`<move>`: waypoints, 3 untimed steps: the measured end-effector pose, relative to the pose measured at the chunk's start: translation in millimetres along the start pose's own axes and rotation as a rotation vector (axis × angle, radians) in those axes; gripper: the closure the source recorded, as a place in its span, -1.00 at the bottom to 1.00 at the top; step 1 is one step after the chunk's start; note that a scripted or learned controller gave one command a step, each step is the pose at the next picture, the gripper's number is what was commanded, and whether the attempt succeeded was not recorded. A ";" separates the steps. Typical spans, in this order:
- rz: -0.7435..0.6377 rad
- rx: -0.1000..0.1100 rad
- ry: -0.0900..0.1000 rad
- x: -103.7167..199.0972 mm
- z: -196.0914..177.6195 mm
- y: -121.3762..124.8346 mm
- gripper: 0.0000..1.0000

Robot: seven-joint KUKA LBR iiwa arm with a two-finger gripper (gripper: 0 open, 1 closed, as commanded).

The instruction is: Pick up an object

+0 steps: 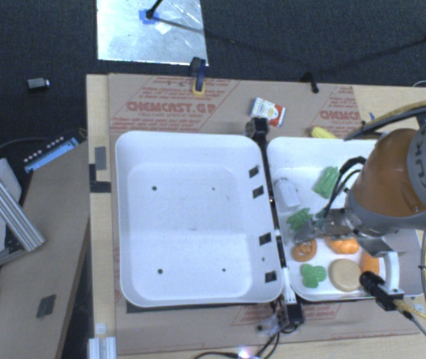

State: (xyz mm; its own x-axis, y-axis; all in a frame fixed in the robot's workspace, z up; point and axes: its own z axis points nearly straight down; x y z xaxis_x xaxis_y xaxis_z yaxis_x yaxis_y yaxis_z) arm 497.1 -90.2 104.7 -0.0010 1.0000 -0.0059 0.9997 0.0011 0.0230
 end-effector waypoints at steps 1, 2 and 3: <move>0.000 -0.001 0.000 0.4 0.5 0.0 -1.00; 0.000 0.020 0.006 2.7 8.9 -6.4 -1.00; -0.001 0.018 0.006 2.6 -1.2 -5.4 1.00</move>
